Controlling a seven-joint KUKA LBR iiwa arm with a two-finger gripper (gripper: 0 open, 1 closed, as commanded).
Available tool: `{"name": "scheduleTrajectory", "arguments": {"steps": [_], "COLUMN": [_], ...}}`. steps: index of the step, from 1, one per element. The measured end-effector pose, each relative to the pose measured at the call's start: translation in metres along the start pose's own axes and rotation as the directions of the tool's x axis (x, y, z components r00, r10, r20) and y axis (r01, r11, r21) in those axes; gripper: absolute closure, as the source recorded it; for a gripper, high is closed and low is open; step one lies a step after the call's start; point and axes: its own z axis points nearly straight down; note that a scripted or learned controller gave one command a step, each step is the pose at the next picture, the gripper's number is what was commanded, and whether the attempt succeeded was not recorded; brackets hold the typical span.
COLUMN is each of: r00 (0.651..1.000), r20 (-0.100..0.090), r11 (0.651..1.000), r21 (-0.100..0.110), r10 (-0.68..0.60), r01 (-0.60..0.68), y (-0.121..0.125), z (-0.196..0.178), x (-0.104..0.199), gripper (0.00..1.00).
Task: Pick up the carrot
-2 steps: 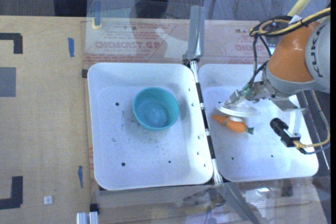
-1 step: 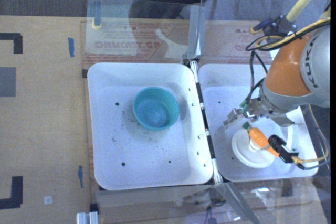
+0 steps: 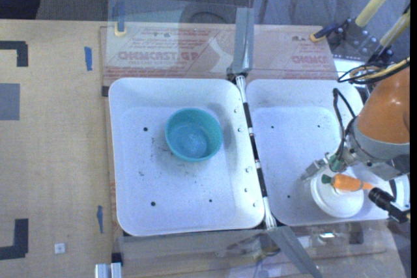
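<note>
Nearest the camera, at the bottom right, the carrot (image 3: 347, 183) lies across the top of a small white bowl (image 3: 337, 197) that sits in the near right corner of the right bin (image 3: 293, 140). It appears as a short orange piece, and its right end runs under the arm's hardware, so its full length cannot be read. The gripper (image 3: 333, 166) sits just above and beside the carrot, close enough to look like touching, but whether the claw is apart, together or clamped on the carrot cannot be told: grey metal, a greenish spot and cables crowd that patch and nothing resolves cleanly. The placement suggests the arm has been brought down over the bowl for the grasp, which is likely the step in hand.

The arm (image 3: 389, 114), with its orange band, covers the bin's right side and is cut off by the picture's edge, hiding whatever lies beneath.

Further left, the left bin (image 3: 130, 205) holds a teal bowl (image 3: 193, 133), upright, well apart from the action and of no part in the task. Dark specks dot that bin's floor.

Farthest off, a clear panel (image 3: 176, 42) stands behind the bins, its printed lettering too faint to read.
</note>
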Motion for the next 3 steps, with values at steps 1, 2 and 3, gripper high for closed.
{"name": "scheduleTrajectory", "arguments": {"steps": [1, 2, 3], "r00": [0.965, 0.979, 0.979], "r20": [-0.002, -0.007, -0.005], "r11": [0.964, 0.979, 0.979], "r21": [-0.024, -0.011, -0.019], "r10": [0.264, 0.202, 0.203], "r01": [-0.264, -0.202, -0.204], "y": [-0.035, -0.038, -0.036], "z": [-0.045, 0.001, -0.01], "x": [-0.039, -0.038, -0.039], "gripper": [0.0, 0.0, 1.0]}}
